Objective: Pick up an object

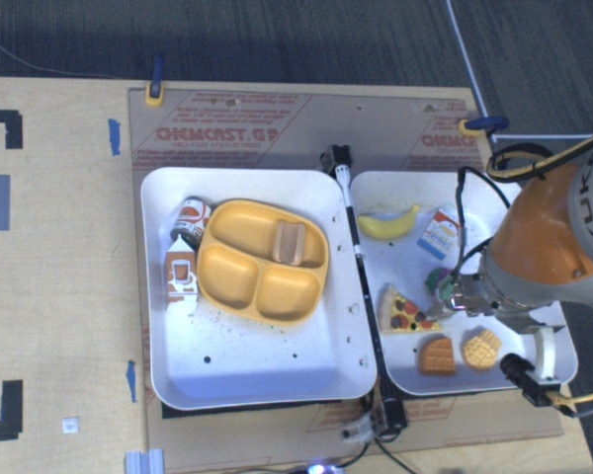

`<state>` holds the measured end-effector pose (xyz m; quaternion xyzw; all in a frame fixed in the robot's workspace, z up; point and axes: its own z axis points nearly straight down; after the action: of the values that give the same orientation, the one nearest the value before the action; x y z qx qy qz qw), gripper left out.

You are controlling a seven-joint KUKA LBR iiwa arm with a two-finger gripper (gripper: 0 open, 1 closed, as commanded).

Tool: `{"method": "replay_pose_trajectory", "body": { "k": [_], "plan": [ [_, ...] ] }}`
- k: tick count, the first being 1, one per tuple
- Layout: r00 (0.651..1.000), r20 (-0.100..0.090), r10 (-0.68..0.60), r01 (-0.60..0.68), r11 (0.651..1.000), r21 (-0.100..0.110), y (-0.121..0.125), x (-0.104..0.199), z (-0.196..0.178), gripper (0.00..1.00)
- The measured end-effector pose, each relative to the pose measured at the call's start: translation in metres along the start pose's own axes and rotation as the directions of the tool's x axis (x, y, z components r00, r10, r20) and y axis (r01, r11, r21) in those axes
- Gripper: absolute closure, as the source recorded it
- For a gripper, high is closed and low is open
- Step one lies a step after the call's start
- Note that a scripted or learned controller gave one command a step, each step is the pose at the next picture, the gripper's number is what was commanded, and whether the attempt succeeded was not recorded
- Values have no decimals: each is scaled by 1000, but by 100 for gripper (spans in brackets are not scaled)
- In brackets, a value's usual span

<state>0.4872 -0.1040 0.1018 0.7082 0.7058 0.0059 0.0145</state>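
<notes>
So the surface (59, 265) is a light wood top with a brown cardboard sheet under two shallow white bins. The grey arm (549, 235) with its orange band comes in from the right and hangs over the right bin (494, 381).

The left bin (257, 363) mostly carries a big yellow divided plate (247, 270) with three compartments; a small tan-brown block (289, 242) lies in the upper right one. Just left of the plate, against the bin wall, sit a small can (189, 220) and a brown-and-white carton (181, 275).

The right bin has the toy food. A yellow banana (387, 223) lies near the top, curved, and a little blue-and-white packet (438, 233) is beside it. Lower down there's a pizza slice (403, 313) with red and dark toppings, a brown round cookie-ish thing (436, 355), and a yellow waffle-looking piece (481, 348) next to that.

The gripper (447, 297) is low in the right bin, just beside the pizza slice's right edge, with something small and green right at it. Honestly can't tell how it's set.
</notes>
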Motion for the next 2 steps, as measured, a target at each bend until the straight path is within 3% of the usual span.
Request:
{"method": "replay_pose_trajectory", "body": {
  "k": [1,2],
  "plan": [
    [1000,-13,-5,5,1000,28,34,92,-83,100],
    [1000,-13,-4,5,1000,29,34,91,-83,0]
  ]
}}
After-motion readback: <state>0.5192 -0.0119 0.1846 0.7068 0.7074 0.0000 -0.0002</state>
